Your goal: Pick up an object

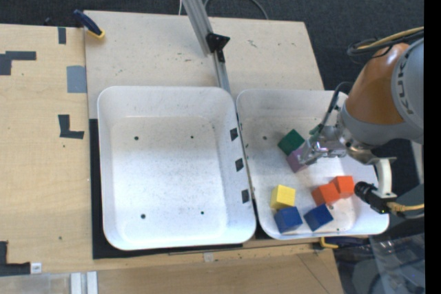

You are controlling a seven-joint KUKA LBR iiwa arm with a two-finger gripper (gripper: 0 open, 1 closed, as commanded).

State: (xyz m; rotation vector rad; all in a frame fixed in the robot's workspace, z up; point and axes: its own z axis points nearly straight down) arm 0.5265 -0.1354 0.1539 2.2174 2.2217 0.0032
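Note:
In the right bin (275,103) lie several small blocks. A green block (290,141) sits near the middle, and a purple block (296,162) lies just below it. My gripper (311,152) hangs low over the bin, its tip right against the purple block's right side and partly covering it. An orange block (335,189) lies further right. A yellow block (282,196) and two blue blocks (288,219) (318,217) sit along the bin's near edge.
The left bin (165,169) stands beside the right one, sharing a raised rim. A slanted metal rail (196,3) crosses the bench behind the bins. The arm's grey and orange body (382,96) overhangs the right bin's right side.

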